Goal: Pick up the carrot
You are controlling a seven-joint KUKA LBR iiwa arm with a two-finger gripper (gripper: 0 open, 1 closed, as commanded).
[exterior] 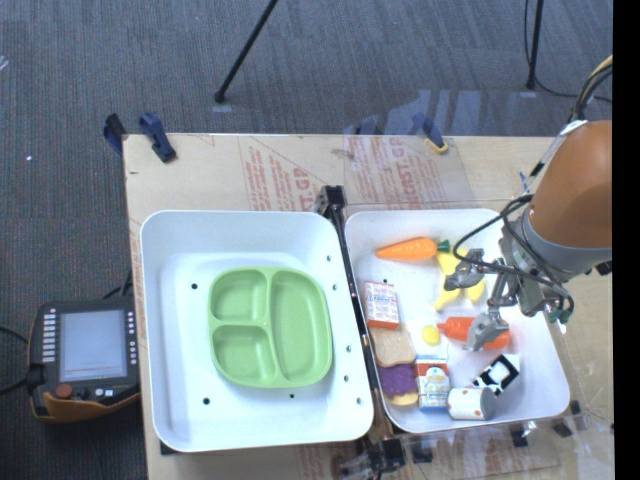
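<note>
Hanging over right bin [556, 393], arm [572, 193] in from right edge, orange band above wrist. Gripper [487, 330] sits low near bin's middle, toward right wall, directly on top of a red-orange item [462, 327]; cannot tell what that item is, nor whether claw is released or clenched on anything. Fingers too blurred against the clutter.

Carrot [408, 250] lying flat near bin's back edge, left of centre, green top pointing right. Well apart from gripper, not touched.

Also in right bin: yellow pieces [452, 286] just left of wrist hardware, red-and-white carton [380, 304] by left wall, toast slice [394, 347] in front of it, purple item [400, 383] at front-left corner, small carton [433, 382] beside that, white cup [467, 404] on its side at front edge, black-and-white object [497, 373] toward front-right corner.

Left bin [160, 268] carrying green divided plate [270, 327], roughly centred. Teach pendant [88, 356] on floor off bench's left edge. Blue clamps [155, 135] at bench's back-left corner.
</note>
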